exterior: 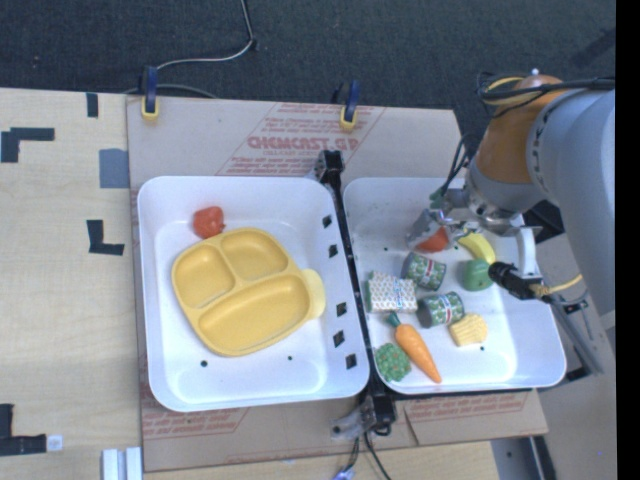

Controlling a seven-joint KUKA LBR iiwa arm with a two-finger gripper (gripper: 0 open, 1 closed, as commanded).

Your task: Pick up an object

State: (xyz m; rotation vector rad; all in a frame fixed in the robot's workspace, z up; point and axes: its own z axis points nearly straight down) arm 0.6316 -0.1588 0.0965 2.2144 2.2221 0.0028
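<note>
My gripper [440, 226] is low in the back of the right bin [535, 368], just above a small red object [433, 240] that lies right under it. Whether that object is gripped is unclear from here. Close around it lie a yellow banana [477, 246], a green can [424, 269] and a green ball [476, 275]. Further forward sit a white and green box [391, 293], a dark can [440, 310], a yellow corn piece [468, 330], a carrot [418, 352] and a green broccoli [393, 363].
The left bin [165, 368] holds a yellow divided plate [245, 288] and a red tomato [208, 221] at its back left. A black divider [345, 268] runs between the bins. The grey arm with its orange band [510, 138] hangs over the right bin's back right corner.
</note>
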